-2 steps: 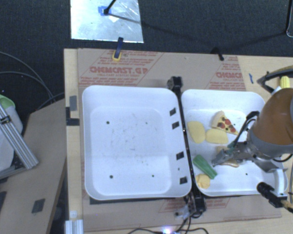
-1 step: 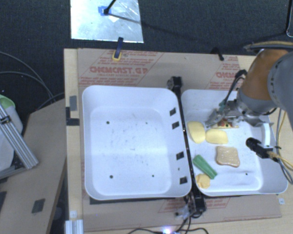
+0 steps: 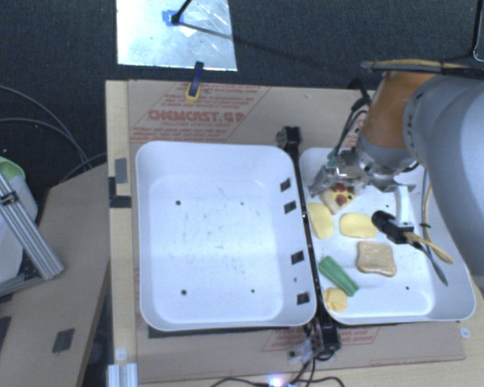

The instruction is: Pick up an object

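Observation:
My gripper (image 3: 332, 181) is low over the far left part of the right bin (image 3: 452, 297). Just under it lies a small red and yellow piece (image 3: 340, 195); whether the gripper touches it is hidden. Nearer the front lie a yellow oval piece (image 3: 320, 221), a second yellow piece (image 3: 356, 226), a slice of toast (image 3: 376, 258), a green stick (image 3: 338, 274) and a small yellow lump (image 3: 335, 299).
The left bin (image 3: 149, 216) stands beside the right one, with a black hinge strip (image 3: 300, 208) between them. Both rest on a cardboard sheet (image 3: 202, 111). A metal frame (image 3: 16, 224) stands at the left edge.

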Robot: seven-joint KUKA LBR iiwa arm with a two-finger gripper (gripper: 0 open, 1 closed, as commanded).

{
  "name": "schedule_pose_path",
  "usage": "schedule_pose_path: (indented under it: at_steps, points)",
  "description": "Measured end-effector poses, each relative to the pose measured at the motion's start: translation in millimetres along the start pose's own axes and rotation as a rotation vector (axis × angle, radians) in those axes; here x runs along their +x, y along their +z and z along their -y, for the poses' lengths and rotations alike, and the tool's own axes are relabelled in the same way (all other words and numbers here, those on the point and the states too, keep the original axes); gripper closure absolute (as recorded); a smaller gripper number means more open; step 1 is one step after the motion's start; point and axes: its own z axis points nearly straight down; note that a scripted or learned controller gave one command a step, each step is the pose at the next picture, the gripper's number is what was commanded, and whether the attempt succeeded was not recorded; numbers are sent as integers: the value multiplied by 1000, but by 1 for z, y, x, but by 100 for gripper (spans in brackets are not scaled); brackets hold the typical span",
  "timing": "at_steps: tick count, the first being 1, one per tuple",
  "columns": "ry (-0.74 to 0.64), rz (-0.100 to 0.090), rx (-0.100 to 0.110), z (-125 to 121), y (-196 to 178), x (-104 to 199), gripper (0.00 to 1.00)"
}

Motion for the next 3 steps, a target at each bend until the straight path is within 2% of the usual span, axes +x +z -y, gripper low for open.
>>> schedule_pose_path:
  at_steps: [1,2,3]
  points:
    - [2,0,-5,-1,-13,-3,100]
    - [2,-3,-3,39,-163,24,100]
    - [4,-2,10,45,-157,51,100]
